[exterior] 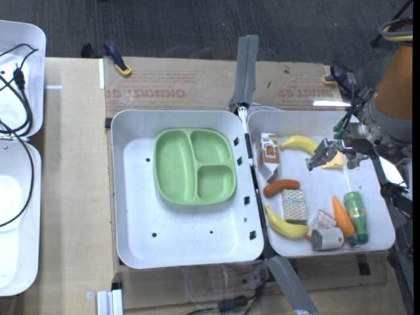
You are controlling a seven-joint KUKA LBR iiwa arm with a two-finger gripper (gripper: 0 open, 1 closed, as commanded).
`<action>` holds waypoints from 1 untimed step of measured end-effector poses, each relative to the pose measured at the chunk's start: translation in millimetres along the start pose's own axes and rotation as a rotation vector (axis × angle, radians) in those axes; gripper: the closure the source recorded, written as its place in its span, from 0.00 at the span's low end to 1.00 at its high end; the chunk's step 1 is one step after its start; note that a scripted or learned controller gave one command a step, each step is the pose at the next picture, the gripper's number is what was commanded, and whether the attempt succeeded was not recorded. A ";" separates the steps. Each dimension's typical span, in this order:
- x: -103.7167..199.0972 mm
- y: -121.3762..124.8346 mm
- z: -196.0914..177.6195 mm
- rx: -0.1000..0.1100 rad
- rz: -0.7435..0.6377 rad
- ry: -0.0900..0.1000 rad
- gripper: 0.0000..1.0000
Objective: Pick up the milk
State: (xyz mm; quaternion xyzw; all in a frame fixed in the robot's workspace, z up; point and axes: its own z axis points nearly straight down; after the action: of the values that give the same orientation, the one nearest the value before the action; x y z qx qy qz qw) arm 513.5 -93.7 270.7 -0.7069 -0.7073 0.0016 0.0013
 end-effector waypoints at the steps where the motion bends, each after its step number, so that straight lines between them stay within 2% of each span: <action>1: 28.5 69.1 80.5 0.000 0.129 0.000 0.00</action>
State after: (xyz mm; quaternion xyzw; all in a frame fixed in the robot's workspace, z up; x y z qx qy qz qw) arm 582.3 -65.2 189.9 -0.7511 -0.6602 0.0016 0.0012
